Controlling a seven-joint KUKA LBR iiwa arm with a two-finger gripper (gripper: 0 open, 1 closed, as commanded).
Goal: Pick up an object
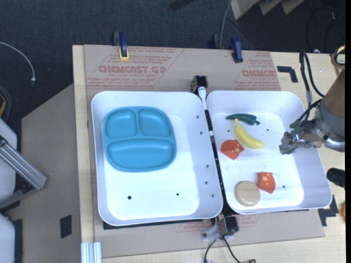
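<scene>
A: Which object was it after? The right bin (285,106) held five: a yellow banana (248,136) with a dark green pepper (244,119) just beyond it, a red piece (232,149) left of the banana, and at the near side a round tan piece (247,193) touching or nearly touching a smaller red one (266,182).

B: Nothing singled one out. The gripper (289,144) hung over the right side of that bin, well apart from all five, the banana being nearest. Nothing sat between the jaws; whether they were spread or pressed together, I couldn't tell, they were too small and blurred.

A: So what might have failed?

B: I'd judge crowding the main risk. The banana and pepper lay close together, so jaws descending there could have nudged one while closing on the other. The tan and red pair at the near side posed the same trouble.

A: And the bin wall?

B: The arm entered from the right, over that rim; a low approach could have clipped it. The left bin (109,201), carrying the blue divided plate (140,138), lay out of the way on the bench (88,64).
</scene>
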